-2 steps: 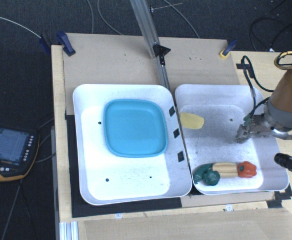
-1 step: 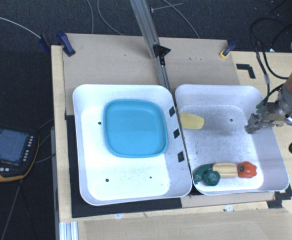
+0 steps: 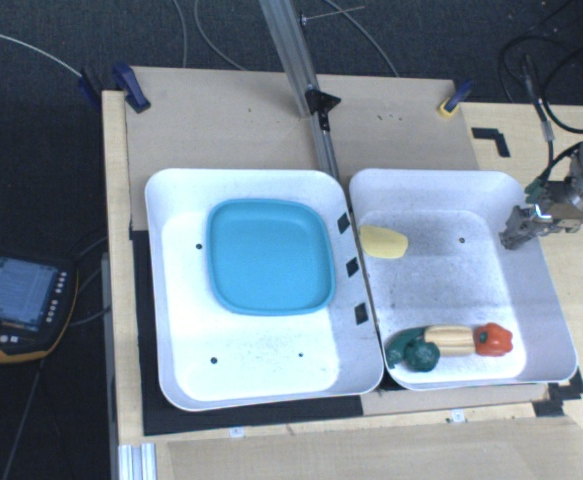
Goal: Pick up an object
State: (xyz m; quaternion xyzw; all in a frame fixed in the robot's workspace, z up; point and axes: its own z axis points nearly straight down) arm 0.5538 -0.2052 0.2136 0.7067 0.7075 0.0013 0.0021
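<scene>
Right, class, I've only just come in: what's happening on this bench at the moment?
A robot arm reaches in from the right, its gripper hovering over the right edge of the right bin. It holds nothing yet. That bin contains a yellow object near its left wall and, along the front, a green toy, a tan piece and a red piece in a row. The left bin holds a blue plate.
</scene>
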